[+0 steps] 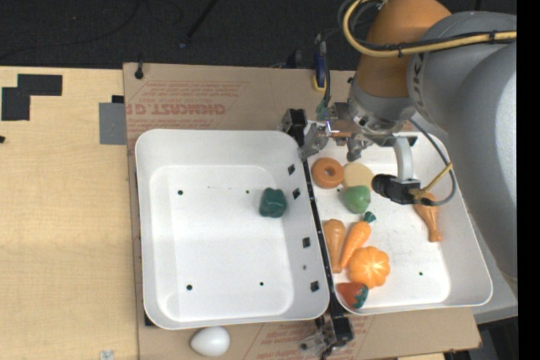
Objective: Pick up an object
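Several toys crowd the right bin (451, 270) just beneath the gripper (332, 145), whose fingers look spread with nothing between them. An orange ring (327, 173) lies nearest, just below the fingers. A cream piece (359, 174) touches it on the arm's side, and a green pepper (356, 199) lies just past that. The likely trouble is this crowding. A straight descent could land one finger on the ring's top instead of beside it, or catch the cream piece in the same closing, so both squirt free. The ring also lies flat and low, so the grip may slide off. The finger nearer the left bin (211, 274) hangs close to the shared wall and could strike it. A dark green lump (272, 202) sits alone across that wall, well apart from the fingers.
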Controlling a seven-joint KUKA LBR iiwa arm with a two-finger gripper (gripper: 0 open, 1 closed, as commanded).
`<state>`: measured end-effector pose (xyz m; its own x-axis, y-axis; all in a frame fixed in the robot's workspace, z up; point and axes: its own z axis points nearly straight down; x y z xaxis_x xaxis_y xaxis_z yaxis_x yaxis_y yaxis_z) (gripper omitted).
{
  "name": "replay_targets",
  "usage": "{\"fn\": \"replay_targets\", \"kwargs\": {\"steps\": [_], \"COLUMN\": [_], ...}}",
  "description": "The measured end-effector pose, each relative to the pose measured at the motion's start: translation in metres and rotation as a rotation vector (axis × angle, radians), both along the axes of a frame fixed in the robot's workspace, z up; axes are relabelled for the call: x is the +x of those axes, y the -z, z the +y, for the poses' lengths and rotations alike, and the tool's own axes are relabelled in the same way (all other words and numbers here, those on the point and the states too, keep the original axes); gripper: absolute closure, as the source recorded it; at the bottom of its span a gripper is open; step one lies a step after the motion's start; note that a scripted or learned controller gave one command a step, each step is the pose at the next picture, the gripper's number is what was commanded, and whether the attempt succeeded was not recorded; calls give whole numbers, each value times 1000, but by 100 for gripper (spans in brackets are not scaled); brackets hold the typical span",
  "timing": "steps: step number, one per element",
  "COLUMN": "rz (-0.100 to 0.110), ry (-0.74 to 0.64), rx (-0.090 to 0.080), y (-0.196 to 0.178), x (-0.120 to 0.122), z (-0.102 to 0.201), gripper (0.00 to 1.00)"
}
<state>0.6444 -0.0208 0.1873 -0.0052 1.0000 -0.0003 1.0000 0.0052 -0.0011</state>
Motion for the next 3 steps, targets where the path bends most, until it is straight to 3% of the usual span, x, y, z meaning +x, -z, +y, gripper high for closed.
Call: {"fn": "replay_targets", "kwargs": {"steps": [1,2,3], "rz": [3,-18,-16], "ry": [-5,0,1], "rx": [-1,3,4], "y": [-10,-195,-362], "x": [-1,-21,-107], "z": [0,44,67], "gripper": [100,100,100]}}
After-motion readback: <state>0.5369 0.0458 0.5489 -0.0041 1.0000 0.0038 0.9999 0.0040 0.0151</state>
